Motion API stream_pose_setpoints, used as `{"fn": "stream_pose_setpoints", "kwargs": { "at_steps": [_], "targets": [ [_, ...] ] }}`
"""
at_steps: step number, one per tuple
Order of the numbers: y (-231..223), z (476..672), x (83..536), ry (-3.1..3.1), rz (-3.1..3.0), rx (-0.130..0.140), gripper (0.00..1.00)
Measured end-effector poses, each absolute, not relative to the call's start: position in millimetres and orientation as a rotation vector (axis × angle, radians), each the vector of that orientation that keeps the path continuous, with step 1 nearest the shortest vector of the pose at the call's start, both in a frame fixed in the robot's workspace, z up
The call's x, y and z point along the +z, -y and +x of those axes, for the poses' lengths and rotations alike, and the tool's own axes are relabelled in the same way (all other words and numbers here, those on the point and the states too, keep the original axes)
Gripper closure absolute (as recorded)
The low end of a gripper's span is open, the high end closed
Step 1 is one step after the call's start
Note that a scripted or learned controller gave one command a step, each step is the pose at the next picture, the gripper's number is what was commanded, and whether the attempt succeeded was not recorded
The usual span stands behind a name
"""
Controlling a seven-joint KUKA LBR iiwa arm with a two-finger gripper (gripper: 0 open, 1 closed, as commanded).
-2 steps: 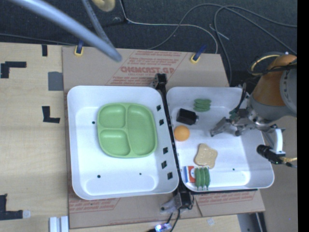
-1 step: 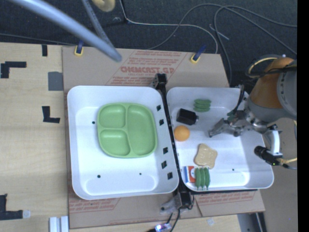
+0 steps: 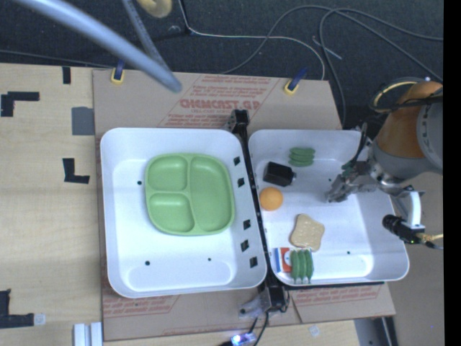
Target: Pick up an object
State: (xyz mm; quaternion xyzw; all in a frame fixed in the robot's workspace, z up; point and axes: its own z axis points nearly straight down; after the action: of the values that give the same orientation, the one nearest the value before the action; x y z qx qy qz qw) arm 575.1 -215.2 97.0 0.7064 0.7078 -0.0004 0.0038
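The right white bin [image 3: 360,265] holds several small items: a green ridged piece [image 3: 302,155] at the back, a black block [image 3: 278,173], an orange ball [image 3: 271,198], a tan bread slice [image 3: 307,231] and a green item on a red and blue packet [image 3: 297,263] at the front. My gripper [image 3: 344,187] hangs low over the right side of this bin, right of the ball and bread, touching none of them. The grey arm with its orange band [image 3: 400,132] reaches in from the right.
The left white bin [image 3: 122,251] bears a green divided plate [image 3: 190,194]. A black divider [image 3: 248,193] runs between the bins. Cables trail over the dark area at the back, and a grey pole [image 3: 86,24] crosses the upper left.
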Motion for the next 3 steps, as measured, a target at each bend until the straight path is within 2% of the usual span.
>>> {"fn": "stream_pose_setpoints", "kwargs": {
  "at_steps": [2,3],
  "targets": [
    [207,570.5,193,-2.221,2.219,0.002,1.0],
    [213,576.5,253,-2.219,2.216,0.003,1.0]
  ]
}}
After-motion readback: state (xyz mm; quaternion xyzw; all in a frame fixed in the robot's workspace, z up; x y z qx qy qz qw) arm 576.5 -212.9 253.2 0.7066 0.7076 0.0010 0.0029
